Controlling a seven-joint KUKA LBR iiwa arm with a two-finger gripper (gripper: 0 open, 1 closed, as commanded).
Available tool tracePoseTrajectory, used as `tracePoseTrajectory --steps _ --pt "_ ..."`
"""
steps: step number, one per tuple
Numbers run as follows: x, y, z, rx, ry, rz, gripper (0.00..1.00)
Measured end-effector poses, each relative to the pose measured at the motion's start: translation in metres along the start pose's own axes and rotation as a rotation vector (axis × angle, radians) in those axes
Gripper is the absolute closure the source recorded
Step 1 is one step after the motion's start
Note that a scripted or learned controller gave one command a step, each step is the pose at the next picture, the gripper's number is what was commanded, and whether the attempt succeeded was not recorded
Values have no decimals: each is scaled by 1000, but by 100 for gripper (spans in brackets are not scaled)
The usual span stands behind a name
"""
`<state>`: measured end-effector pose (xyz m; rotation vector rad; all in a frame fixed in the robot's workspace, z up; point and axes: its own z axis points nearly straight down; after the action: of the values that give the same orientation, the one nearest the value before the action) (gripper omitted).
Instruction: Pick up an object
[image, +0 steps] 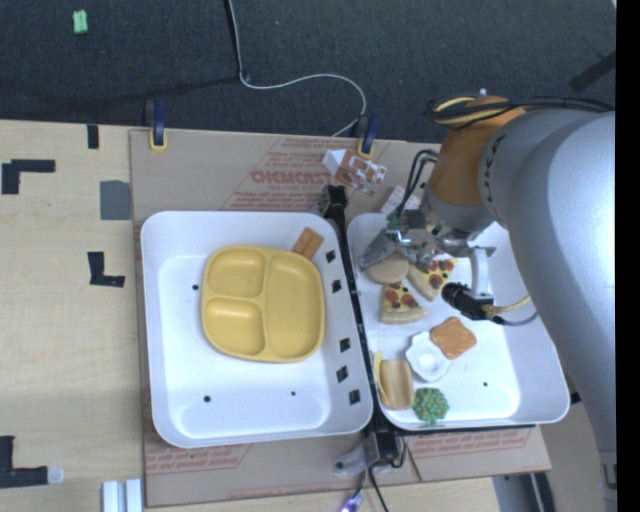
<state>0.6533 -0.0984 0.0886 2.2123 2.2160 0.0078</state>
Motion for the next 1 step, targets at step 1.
tracePoseTrajectory --steps 1 --pt "-8 -28 -1 -2 1 -2 0"
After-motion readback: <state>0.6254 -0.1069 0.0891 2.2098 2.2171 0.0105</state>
